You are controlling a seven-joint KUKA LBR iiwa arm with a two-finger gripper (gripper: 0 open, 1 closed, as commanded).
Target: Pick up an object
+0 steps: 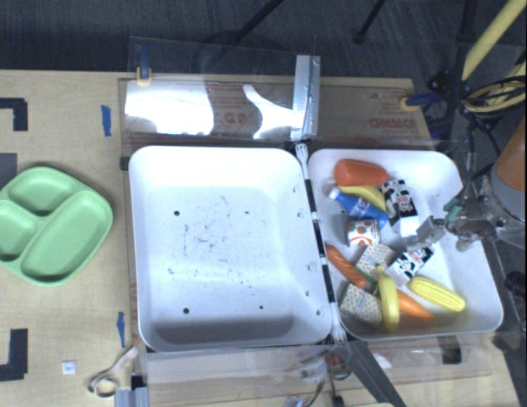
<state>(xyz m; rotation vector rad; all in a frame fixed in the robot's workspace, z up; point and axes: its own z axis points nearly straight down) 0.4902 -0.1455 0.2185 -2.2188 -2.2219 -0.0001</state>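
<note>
The gripper [434, 227] comes in from the right, hanging over the right bin [441, 170], which is packed with toy food. Its metal tip sits just above a black-and-white cow-patterned carton [412, 264] near the middle of the pile; whether the jaws are open or shut, I cannot tell from this angle, and nothing is clearly caught between them.

A look around that bin: an orange piece [361, 173] at the far end, a banana [365, 197] lying on a blue pack [358, 208] just nearer, a second cow-patterned carton [400, 200] to their right. Toward the near end, a corn cob [437, 295] lies beside a carrot [407, 305], with a yellow piece [388, 295] standing across them (all jumbled, touching one another). A small red-and-white box [362, 231] sits near the divider.

The left bin [221, 227] is bare white with faint scribbles. Well off to the left on the surface [59, 142], a green divided plate [47, 225].
</note>
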